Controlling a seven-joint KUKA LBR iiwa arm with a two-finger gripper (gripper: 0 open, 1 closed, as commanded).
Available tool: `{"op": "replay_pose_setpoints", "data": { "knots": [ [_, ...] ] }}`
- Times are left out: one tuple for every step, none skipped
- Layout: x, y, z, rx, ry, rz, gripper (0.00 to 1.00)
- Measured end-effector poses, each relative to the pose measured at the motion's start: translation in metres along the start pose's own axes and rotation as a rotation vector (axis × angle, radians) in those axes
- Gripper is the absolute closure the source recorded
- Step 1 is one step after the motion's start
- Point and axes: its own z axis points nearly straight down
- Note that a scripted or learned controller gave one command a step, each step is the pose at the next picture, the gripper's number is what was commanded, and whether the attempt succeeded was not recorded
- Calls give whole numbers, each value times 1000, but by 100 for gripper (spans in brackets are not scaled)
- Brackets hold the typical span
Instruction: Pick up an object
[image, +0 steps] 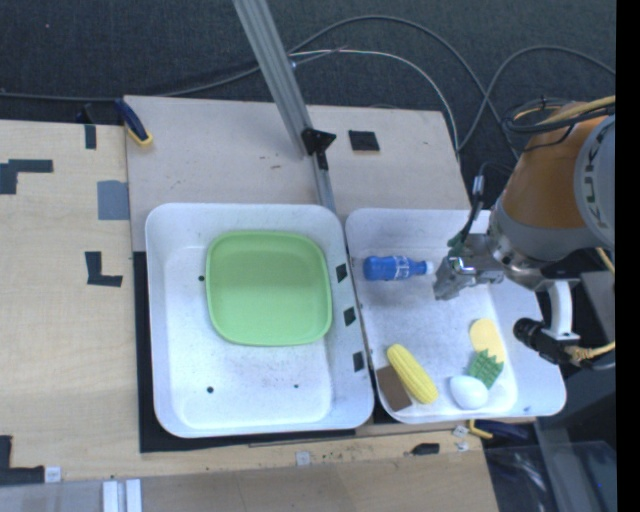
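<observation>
- The gripper (452, 281) hangs over the right bin (430, 330), near that bin's upper right part, with the grey and orange arm (555, 200) behind it on the right.
- Its 2 fingers (443, 288) point down and to the left; nothing shows between them, and how far apart they stand cannot be told from this slant.
- A blue bottle (394, 268) lies on its side just left of the fingers, its pale cap end pointing toward them; whether they touch cannot be told.
- A yellow corn cob (411, 373) lies below and a little left of the fingers, well apart, with a small brown block (391, 388) touching its left side.
- A yellow piece with a green leafy part (486, 350) lies below and right of the fingers; a white egg-shaped thing (467, 391) sits just beneath it.
- Far left of the fingers, the left bin (170, 300) holds a green square plate (268, 288).
</observation>
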Motion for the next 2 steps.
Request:
{"op": "replay_pose_setpoints", "data": {
  "knots": [
    [1, -2, -41, 3, 0, 0, 100],
    [50, -5, -46, 5, 1, -3, 100]
  ]
}}
